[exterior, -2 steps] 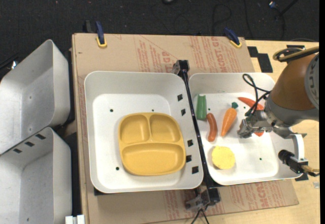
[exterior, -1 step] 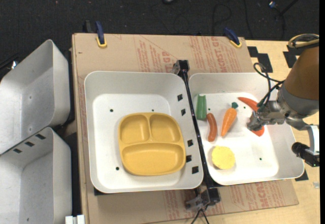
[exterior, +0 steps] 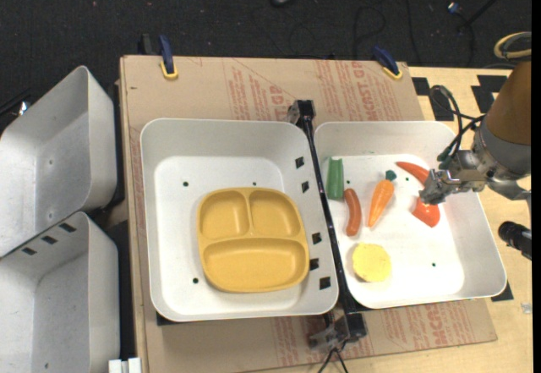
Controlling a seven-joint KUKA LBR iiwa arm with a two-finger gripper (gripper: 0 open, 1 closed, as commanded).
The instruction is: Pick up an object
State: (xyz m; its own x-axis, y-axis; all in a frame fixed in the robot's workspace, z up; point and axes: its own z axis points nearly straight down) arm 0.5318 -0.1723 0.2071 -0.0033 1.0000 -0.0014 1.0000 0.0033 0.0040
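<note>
We see the gripper (exterior: 437, 185) low over the right bin (exterior: 482, 278), near its right wall, just above a small red piece (exterior: 426, 212). Whether its fingers are spread or closed, we cannot tell. Nothing looks lifted yet, so we judge the pick not done. The carrot (exterior: 380, 201), sausage (exterior: 352, 211), green block (exterior: 336, 178) and yellow disc (exterior: 371, 263) lie toward the bin's left wall.

One fixed camera looked down on the bench at a slant.

It sat above and back from the two white bins, the left bin (exterior: 161, 219) and right bin (exterior: 473, 270) both whole in frame, with dark floor along the top and spare bins (exterior: 51, 194) at the left edge. The arm (exterior: 511, 130) entered from the right side, cropped there.
</note>
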